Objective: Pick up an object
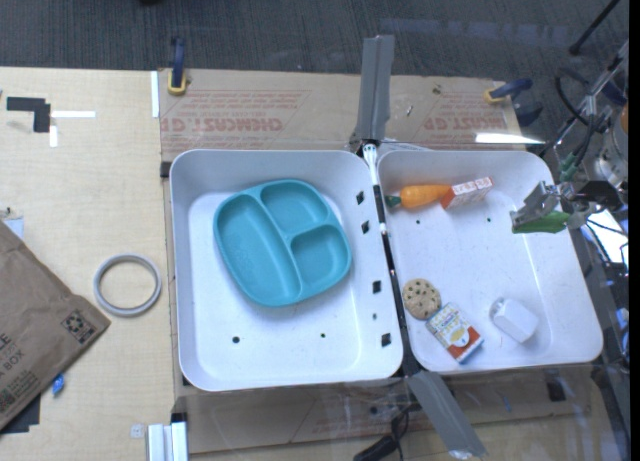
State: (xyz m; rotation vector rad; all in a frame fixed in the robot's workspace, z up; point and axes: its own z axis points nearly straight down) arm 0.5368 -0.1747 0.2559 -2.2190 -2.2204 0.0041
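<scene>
gripper (pixel 535 214): right edge of right bin (pixel 570 279), jaw state unclear
carrot (pixel 425 195): far edge of right bin, long axis along that edge
relation: carrot lies left of gripper

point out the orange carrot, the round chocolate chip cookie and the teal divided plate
orange carrot (pixel 424 195), camera view, middle of its body in the right bin
round chocolate chip cookie (pixel 421 298), camera view, centre of its top face
teal divided plate (pixel 283 242), camera view, ridge where its three compartments meet
</scene>
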